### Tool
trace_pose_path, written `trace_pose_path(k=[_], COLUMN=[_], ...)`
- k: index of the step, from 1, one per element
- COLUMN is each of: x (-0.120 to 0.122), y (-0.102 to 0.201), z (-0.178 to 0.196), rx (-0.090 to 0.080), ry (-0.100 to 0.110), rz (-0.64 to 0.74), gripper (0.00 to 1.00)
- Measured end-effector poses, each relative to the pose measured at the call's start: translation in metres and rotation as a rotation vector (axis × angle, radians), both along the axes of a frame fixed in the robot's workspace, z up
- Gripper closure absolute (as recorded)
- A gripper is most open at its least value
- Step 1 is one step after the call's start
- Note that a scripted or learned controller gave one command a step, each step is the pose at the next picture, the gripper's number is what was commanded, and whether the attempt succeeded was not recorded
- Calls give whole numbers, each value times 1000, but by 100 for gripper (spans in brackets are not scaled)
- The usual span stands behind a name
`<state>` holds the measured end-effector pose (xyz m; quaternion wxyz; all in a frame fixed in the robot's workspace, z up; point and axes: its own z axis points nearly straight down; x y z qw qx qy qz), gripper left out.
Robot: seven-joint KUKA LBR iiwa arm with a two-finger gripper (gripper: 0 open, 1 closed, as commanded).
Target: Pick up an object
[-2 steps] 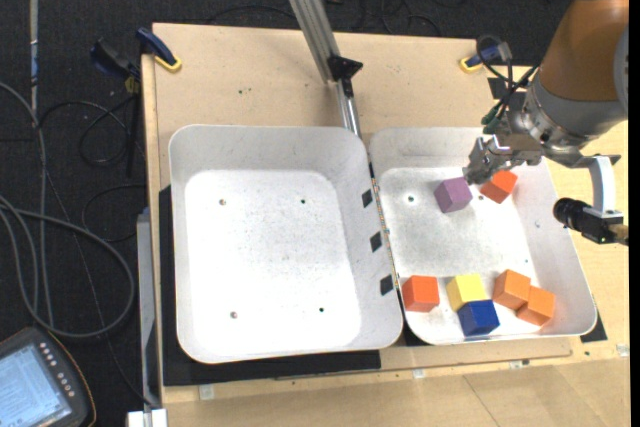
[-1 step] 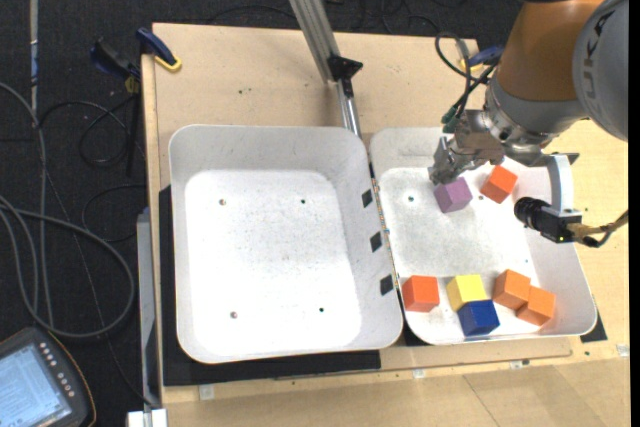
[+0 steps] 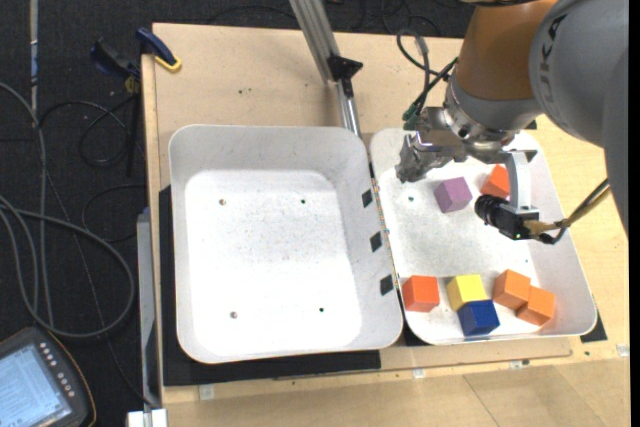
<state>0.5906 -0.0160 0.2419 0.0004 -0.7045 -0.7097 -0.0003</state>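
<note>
The gripper (image 3: 413, 163) hangs over the upper left part of the right bin (image 3: 570, 267), near the wall it shares with the left bin (image 3: 185, 215); whether it is released or clenched cannot be told from this angle, and no object is seen in it. The nearest candidate, a purple cube (image 3: 453, 194), lies just beside it toward the bin's middle, apart from it. An orange block (image 3: 497, 182) sits partly hidden behind the wrist hardware. Along the near edge lie an orange cube (image 3: 421, 292), a yellow cube (image 3: 466, 290) touching a blue cube (image 3: 479, 317), and two more orange blocks (image 3: 525, 296). Risks, in my judgement: descending here meets bare floor or the bin wall; an off-centre close would push the purple cube aside; the packed yellow and blue pair leaves little entry room.
</note>
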Motion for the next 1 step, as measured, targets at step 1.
trace_pose_path(k=[1], x=[16], y=[47], z=[7], rx=[1], ry=[-3], rz=[0], gripper=[100])
